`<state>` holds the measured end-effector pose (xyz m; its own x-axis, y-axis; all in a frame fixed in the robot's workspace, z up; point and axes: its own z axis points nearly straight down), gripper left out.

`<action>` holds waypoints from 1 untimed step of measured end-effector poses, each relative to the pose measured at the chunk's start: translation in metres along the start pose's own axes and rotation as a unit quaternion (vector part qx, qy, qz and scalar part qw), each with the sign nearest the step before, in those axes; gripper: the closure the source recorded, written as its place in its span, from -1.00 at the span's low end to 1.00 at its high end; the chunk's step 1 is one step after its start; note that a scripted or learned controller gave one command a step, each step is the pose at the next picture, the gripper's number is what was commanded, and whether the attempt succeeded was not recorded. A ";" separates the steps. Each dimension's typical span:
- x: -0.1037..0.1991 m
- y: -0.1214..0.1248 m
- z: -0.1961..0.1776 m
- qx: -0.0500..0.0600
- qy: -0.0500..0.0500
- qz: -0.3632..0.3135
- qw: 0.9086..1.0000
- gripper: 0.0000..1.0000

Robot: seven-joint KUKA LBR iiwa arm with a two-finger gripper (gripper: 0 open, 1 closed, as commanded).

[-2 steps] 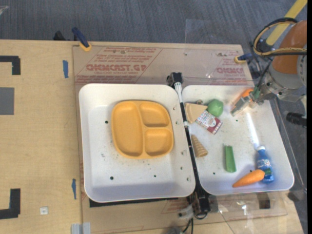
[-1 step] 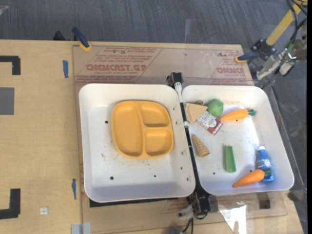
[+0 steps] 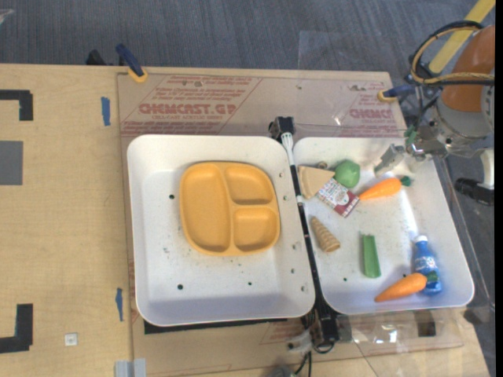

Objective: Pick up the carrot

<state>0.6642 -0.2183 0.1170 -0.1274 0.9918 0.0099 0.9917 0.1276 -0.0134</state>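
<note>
Two shallow white bins sit side by side on the bench. The left bin (image 3: 149,234) carries a yellow divided plate (image 3: 229,207) near its middle, three compartments showing.

The right bin (image 3: 456,250) holds the rest. One carrot (image 3: 380,189) lies near the far edge, towards the right wall, with its green stub pointing right and its tip pointing left. A second carrot (image 3: 401,287) lies at the near right corner, its thick end touching a small blue bottle (image 3: 425,264) that stands just beside the right wall. A green stick-shaped piece (image 3: 370,255) lies between the middle of the bin and that bottle. A tan cone (image 3: 324,234) rests near the left wall. Along the far edge, by the far left corner, are a pale wedge (cheese-like) (image 3: 313,181), a red and white packet (image 3: 338,198) overlapping it, and a round green item (image 3: 346,172) just behind the packet.

The gripper (image 3: 391,159) hovers over the far right corner of the right bin, just above and beside the first carrot's stub end, the grey arm with its orange band reaching in from the right. Nothing is seen between its fingers, and whether they stand wide or narrow cannot be told from this angle.
</note>
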 end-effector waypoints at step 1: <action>0.033 -0.036 0.030 -0.010 -0.005 0.094 0.996 -1.00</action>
<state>0.6234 -0.1900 0.0874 0.0596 0.9982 -0.0015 0.9982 -0.0596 0.0056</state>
